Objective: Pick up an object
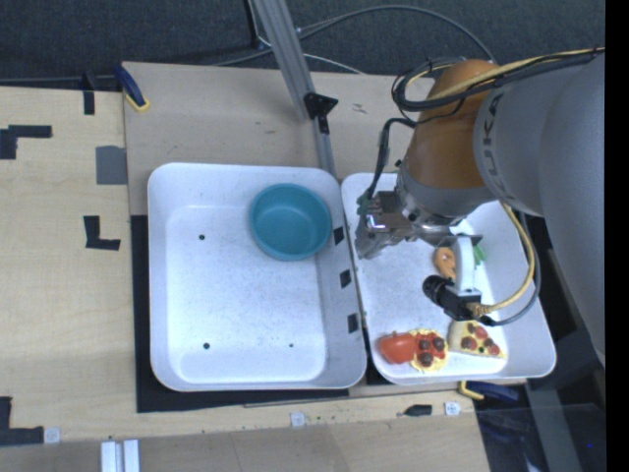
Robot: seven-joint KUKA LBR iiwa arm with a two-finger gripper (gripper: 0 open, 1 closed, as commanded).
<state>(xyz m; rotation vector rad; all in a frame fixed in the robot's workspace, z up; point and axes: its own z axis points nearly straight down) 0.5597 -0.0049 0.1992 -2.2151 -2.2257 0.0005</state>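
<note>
Red and yellow catch my eye first, down at the near edge of the right bin [531, 367]: a toy tomato [397, 346], a pizza slice with red toppings [427, 350] touching it, and a second pizza slice [479, 339] just beside that. They sit bunched against the bin's front wall, which I judge makes them awkward to close on from above. A little farther in, a small orange toy [445, 260] lies close to my wrist hardware, with a green-and-white piece [475, 255] just beside it, too small for me to name.

My gripper [371, 230] hangs low over the far-left part of this bin, right by the wall shared with the left bin [167, 293]. Nothing sits between my tips that I can see; whether they are spread or closed, I cannot tell from this angle. So no pick yet, by my reading: every candidate lies apart from my tips.

Farther off, a blue bowl [290, 221] rests upright in the left bin's far-right corner, near the dividing wall.
</note>
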